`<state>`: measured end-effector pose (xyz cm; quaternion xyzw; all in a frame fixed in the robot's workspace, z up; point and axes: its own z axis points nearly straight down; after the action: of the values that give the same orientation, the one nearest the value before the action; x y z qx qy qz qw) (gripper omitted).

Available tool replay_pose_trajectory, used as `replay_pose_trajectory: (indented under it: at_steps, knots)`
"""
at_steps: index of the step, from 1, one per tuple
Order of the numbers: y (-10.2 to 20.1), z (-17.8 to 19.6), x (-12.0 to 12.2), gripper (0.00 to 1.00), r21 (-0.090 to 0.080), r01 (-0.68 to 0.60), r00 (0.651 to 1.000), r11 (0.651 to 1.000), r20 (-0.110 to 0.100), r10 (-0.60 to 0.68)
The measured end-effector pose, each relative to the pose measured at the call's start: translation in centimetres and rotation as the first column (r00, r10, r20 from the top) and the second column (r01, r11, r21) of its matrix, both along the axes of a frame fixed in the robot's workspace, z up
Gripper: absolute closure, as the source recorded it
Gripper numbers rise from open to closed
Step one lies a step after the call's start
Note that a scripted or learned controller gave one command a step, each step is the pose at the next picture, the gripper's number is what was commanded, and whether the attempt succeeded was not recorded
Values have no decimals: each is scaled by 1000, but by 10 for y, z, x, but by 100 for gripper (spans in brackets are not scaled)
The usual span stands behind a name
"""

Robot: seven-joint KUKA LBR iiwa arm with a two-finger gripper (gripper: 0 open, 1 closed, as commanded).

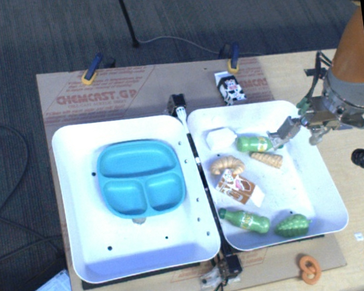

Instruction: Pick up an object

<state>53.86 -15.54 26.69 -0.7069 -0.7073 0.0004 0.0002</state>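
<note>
Bench (pixel 357 244) w/ cardboard sheet carries two shallow white bins side by side. Left bin (pixel 90 255) holds a blue divided tray (pixel 141 177) near its centre. Right bin (pixel 331 201) holds the loose items. Arm (pixel 352 64), grey w/ orange band, comes in at 3 o'clock of the scene; gripper (pixel 286 131) sits over right bin's 2 o'clock area. Can't tell if its fingers are spread or pinched together; nothing seen between them.

Items in right bin: milk carton (pixel 239 188) at centre; green bottle (pixel 246 220) at 7 o'clock; green fuzzy lump (pixel 292 225) at 5 o'clock; 2nd green bottle (pixel 253 143) at 12 o'clock, just beside gripper tip; croissant (pixel 227 164) at 10 o'clock; tan cone (pixel 267 159) just under 2nd bottle. Small pretzel (pixel 309 268) lies on bench at 6 o'clock, outside the bins.
</note>
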Motion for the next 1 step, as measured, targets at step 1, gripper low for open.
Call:
replay_pose_trajectory:
  at_steps: [1]
  knots:
    - [11,-158,-11,0,1,0,1000,1000,17,0]
